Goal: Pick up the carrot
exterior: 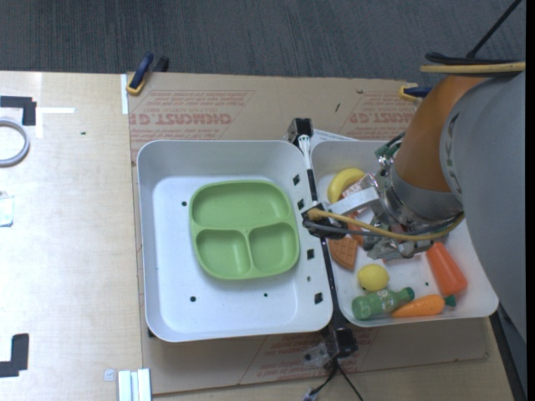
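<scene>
The small orange plastic carrot [418, 307] lies at the right white bin's [476, 301] near edge, below and apart from the grey two-finger gripper [380, 224], whose grip I can't make out. A cardboard sheet [201, 111] covers the bench. The carrot lies crosswise, tip pointing left toward a green bottle [380, 303].

This looks like a robotics lab, not a home. A pale wooden bench [67, 249] carries a taped-down cardboard sheet [209, 111] under two white bins [159, 249], with blue clamps [140, 72] at the far edge. Toy food fills the right bin [481, 295], and black brackets, probably fixtures, sit at the left.
</scene>
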Motion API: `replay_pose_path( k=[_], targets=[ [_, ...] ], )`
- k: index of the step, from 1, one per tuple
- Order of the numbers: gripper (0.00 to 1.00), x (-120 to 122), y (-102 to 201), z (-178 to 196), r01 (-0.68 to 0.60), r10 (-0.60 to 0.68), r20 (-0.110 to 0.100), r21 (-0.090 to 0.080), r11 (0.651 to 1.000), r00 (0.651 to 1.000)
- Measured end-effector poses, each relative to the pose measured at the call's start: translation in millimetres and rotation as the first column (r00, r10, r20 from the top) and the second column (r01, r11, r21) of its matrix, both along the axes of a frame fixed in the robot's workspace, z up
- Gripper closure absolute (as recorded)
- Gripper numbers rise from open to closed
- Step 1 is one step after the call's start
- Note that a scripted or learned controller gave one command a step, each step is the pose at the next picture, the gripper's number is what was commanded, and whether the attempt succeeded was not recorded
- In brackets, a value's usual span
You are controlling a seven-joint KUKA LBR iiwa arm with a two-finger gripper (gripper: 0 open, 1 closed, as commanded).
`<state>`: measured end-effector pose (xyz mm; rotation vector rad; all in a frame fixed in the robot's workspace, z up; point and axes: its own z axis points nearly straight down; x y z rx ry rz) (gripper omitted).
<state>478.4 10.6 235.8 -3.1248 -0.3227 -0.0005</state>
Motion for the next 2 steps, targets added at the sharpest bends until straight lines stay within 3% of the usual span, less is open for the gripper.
replay_pose_path(
  k=[1,2],
  targets=[
    [1.0,-0.9,-59.9,-43.3,0.005,-0.005,-0.003,0.001,1.0,1.0],
    [1.0,81.9,-34.2,-24.8,0.001,-0.001,-0.003,0.0,1.0,1.0]
  ],
)
